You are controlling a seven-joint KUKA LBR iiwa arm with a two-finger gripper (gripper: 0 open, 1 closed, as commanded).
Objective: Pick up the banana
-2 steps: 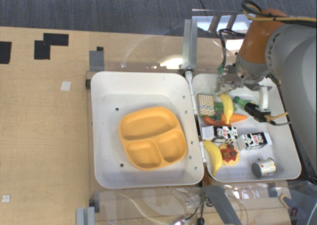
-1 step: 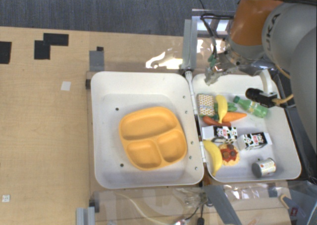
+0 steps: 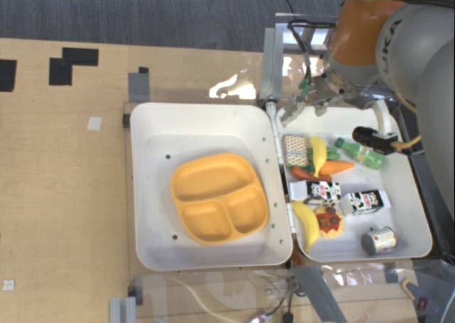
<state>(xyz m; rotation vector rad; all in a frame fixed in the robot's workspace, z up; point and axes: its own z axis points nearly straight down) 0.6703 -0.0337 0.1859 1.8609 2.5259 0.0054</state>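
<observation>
The gripper (image 3: pixel 307 104) hangs over the far edge of the right bin (image 3: pixel 419 204), and from here I can't tell how it is set or that it has anything. The banana (image 3: pixel 308 222) lies at the bin's near left corner, touching a red toy (image 3: pixel 329 220) and just beside the bin wall. I'd come straight down over its middle, clear of a milk carton (image 3: pixel 322 191).

I watch through one fixed camera above the light wooden bench (image 3: pixel 64 172), looking down at a slant, far enough to take in both shallow white plastic bins (image 3: pixel 206 119); the grey, orange-banded arm (image 3: pixel 398 30) enters from the right.
</observation>
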